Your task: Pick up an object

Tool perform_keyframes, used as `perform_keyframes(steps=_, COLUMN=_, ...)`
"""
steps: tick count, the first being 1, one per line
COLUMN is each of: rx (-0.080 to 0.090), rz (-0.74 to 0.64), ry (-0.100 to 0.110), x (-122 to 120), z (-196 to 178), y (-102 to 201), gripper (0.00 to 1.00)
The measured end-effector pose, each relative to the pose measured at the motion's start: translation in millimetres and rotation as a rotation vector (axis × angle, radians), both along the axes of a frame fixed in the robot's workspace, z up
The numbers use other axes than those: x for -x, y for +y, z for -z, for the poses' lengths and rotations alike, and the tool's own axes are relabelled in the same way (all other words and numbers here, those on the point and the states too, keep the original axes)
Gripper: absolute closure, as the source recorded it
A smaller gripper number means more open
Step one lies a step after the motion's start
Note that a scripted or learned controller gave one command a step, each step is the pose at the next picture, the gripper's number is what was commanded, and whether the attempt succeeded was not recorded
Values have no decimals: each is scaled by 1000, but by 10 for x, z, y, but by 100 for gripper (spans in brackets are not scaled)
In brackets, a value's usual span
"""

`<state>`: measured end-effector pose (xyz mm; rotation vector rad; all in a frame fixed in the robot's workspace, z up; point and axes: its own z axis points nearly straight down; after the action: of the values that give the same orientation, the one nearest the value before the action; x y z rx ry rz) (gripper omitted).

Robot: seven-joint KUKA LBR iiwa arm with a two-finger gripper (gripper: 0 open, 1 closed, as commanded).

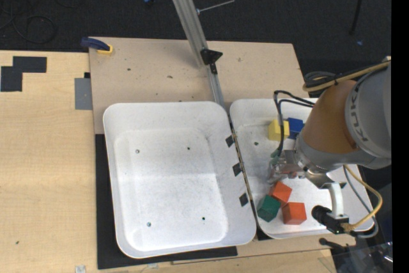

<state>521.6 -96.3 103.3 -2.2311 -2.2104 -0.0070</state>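
We see the end effector [281, 171] low in the right bin [250, 113], just above an orange block [281, 192]; whether it is clenched or released we cannot tell

Grey arm [374, 115], orange band [329, 121]

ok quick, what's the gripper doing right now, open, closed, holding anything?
Gripper: cannot be told. It is low in the right bin, just above the orange block, with no object visible in it.
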Motion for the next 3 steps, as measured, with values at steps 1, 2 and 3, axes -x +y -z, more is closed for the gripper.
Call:
perform_keyframes(steps=1, rx=4, rz=-10, ry=1, x=-85, z=-457, y=-31, gripper=100)
perform_keyframes(steps=2, rx=4, rz=-11, ry=-1, x=-117, z=-1062, y=27, gripper=100)
perform_keyframes(steps=3, rx=4, rz=-14, ry=5, x=-116, z=-1057, y=29, gripper=100)
